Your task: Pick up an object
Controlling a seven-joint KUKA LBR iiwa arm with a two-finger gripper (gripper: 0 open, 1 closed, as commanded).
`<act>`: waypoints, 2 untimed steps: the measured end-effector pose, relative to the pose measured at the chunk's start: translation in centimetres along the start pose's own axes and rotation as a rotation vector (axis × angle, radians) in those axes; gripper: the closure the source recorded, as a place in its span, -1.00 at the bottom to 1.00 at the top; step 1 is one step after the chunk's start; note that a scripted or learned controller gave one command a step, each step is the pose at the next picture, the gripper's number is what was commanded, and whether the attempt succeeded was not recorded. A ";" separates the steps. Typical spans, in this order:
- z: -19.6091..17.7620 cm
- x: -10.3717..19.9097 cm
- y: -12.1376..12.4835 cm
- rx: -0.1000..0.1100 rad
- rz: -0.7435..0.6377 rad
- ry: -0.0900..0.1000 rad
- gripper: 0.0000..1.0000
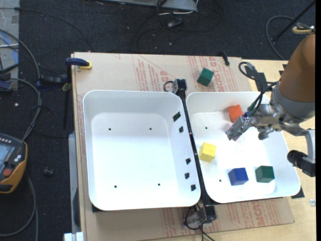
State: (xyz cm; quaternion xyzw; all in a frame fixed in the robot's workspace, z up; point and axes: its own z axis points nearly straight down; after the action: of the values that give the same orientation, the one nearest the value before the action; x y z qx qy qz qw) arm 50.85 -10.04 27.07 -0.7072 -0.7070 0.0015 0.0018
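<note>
The bench [125, 67] carries 2 white bins side by side. The grey arm [301, 79] with its orange band reaches in from the right edge, bent down over the right bin [261, 192], wrist slanting toward that bin's middle. The gripper [235, 130] hangs over the bin floor just beside the orange block [234, 112] near the far wall; whether it is clenched or released cannot be told. A yellow block [207, 151] lies by the near-left wall, a blue block [238, 176] and a dark green block [264, 173] near the front wall. A green block [205, 77] sits on the bench beyond the bins.
</note>
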 end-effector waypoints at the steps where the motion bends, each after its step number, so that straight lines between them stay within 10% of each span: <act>1: -0.2 0.0 0.1 -0.004 0.000 0.000 -1.00; 2: 5.0 -0.8 -0.6 0.000 0.001 0.000 -1.00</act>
State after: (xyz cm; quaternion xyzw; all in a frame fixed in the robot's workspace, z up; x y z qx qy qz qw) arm 50.27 -10.87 22.03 -0.7074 -0.7068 0.0015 0.0019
